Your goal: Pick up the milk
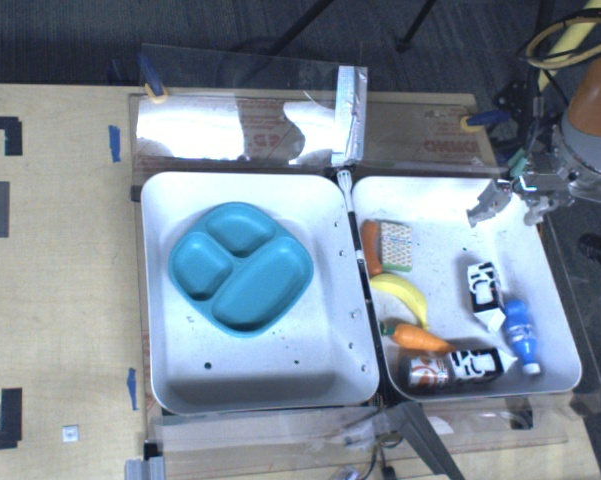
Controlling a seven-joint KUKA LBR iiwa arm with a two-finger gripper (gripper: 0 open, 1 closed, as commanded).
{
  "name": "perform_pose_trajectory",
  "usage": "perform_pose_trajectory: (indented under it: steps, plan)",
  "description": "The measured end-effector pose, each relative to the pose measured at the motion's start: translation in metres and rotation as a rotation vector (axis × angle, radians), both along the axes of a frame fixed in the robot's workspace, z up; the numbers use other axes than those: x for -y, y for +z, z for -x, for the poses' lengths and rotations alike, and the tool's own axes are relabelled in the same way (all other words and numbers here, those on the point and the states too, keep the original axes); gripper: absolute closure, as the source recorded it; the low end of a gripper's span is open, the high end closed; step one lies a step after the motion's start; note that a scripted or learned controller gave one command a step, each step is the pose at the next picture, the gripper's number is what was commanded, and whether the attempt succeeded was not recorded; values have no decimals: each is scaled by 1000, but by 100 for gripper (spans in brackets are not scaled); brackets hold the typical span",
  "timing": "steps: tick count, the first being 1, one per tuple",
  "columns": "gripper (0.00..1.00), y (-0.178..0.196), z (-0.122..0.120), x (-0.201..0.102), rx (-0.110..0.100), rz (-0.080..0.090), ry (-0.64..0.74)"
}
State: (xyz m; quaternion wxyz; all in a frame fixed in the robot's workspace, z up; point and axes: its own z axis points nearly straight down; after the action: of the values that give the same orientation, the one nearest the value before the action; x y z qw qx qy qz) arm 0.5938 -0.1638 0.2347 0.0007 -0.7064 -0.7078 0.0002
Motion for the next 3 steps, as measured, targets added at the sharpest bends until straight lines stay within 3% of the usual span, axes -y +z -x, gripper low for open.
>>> perform_pose_trajectory:
  steps: [1,2,3]
  plan:
    - [0,-134,16,32,1,1,-74]
    - [0,-148,70,6,6,1,-26]
    - [100,-137,69,7,10,2,-30]
